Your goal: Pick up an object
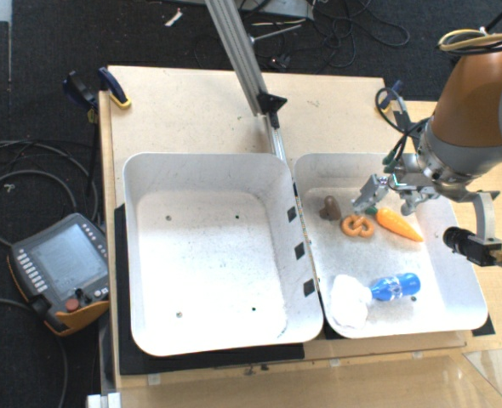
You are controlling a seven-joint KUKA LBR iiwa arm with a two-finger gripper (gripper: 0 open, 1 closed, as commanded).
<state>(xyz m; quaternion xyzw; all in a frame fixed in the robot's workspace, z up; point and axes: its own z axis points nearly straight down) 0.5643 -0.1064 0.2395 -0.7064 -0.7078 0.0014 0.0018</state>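
Step in hand: positioning the gripper point(393, 195) for a grasp in the right bin point(464, 313). The fingers stand apart at a moderate spread with nothing between them, hovering over the bin's upper middle.

Candidate objects, taking the right bin's centre as the clock centre:
- Orange carrot point(400, 224): at about 1 o'clock, lying tilted, just below the gripper. Nearest candidate.
- Orange pretzel point(358, 226): at about 11 o'clock, just beside the carrot's blunt end.
- Small brown piece point(328, 208): at about 10 o'clock, near the bin's left wall.
- Blue bottle point(395, 286): at about 5 o'clock, lying on its side, touching or nearly touching a white crumpled object point(350, 301) at 7 o'clock.

Recommended procedure, as a judgement:
1. Select the carrot; it calls for the least travel.
2. Turn the wrist so the fingers straddle the carrot across its narrow axis, near the thick end, since the taper may slip.
3. Keep the left finger off the pretzel during descent.
4. Descend to the bin floor before closing.

The left bin point(149, 177) holds no candidate
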